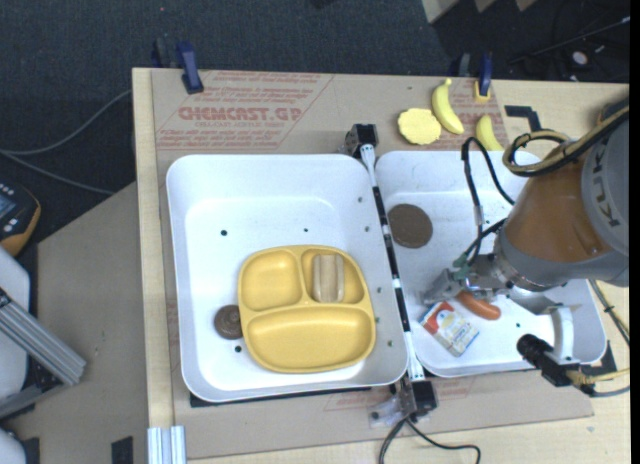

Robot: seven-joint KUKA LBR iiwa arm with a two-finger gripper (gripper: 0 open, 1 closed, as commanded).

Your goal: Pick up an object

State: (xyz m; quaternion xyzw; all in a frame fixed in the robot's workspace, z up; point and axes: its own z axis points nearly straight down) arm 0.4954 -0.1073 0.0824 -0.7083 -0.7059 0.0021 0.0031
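Dark carpet around a plywood bench (250,112); two white bins side by side, left bin (200,192) and right bin (440,174). Yellow divided tray (300,327) in left bin, with a brown disc (228,322) touching its left edge. Right bin: larger brown disc (409,225) near the dividing wall, a small white packet with red print (449,329) near the front, an orange-red sausage-shaped toy (478,304) just beside it. Gripper (462,282) low over the bin, directly above the sausage end; cannot tell how it is set, wrist and cable in the way.

Likely target: sausage toy. Short, rounded, glossy orange-red, lying flat, partly hidden under the wrist. Judged light, probably hard plastic, smooth and apt to roll or squirt out. Best taken across the narrow middle, square to its long axis. Packet close by; risk of catching it too.
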